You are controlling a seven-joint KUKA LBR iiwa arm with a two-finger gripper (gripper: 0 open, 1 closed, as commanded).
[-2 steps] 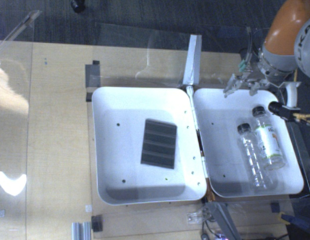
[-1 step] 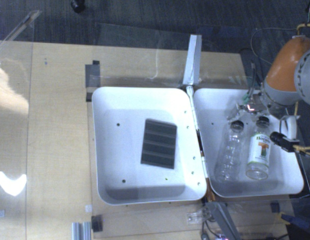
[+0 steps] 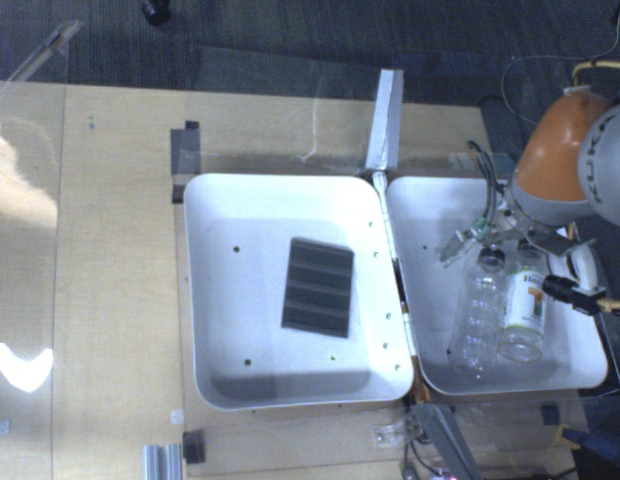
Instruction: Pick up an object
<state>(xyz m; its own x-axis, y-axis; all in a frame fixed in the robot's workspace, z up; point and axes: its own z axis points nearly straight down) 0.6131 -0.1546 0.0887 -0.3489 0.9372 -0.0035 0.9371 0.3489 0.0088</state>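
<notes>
A black ribbed rectangular pad (image 3: 318, 286) lies flat in the middle of the left bin (image 3: 220, 208). In the right bin (image 3: 430, 208) a clear plastic bottle (image 3: 477, 320) lies lengthwise. Beside it, to the right, lies a clear jar with a white and green label (image 3: 523, 313). My gripper (image 3: 478, 238) hangs low over the right bin, just above the top end of the clear bottle. The grey wrist with its orange band (image 3: 555, 158) reaches in from the right. I see nothing held in the gripper.
A raised divider (image 3: 395, 278) separates the two bins. A grey metal strip (image 3: 386, 118) stands behind their shared corner. A transparent sheet (image 3: 50, 268) covers the wooden bench at the left.
</notes>
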